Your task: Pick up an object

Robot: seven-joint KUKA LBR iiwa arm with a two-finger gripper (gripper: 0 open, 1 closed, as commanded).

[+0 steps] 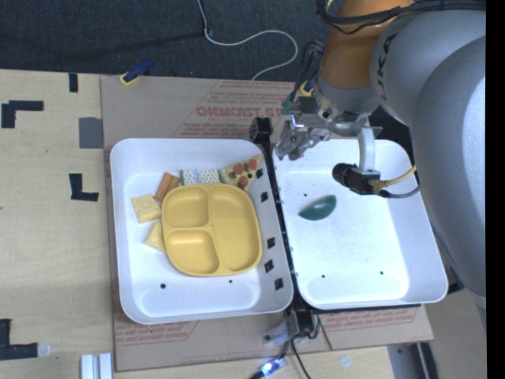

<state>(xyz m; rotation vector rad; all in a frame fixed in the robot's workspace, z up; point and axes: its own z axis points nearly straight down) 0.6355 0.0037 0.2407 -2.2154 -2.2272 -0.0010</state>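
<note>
Teal-green flat oval object [318, 208] | lies in right bin [394, 290] | jaws [293, 150] state: cannot tell

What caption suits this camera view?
Gripper above bin divider; green object in right bin, yellow plate in left.

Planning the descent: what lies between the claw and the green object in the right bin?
Bare white floor of the right bin separates the claw from the green object in the camera view.
</note>
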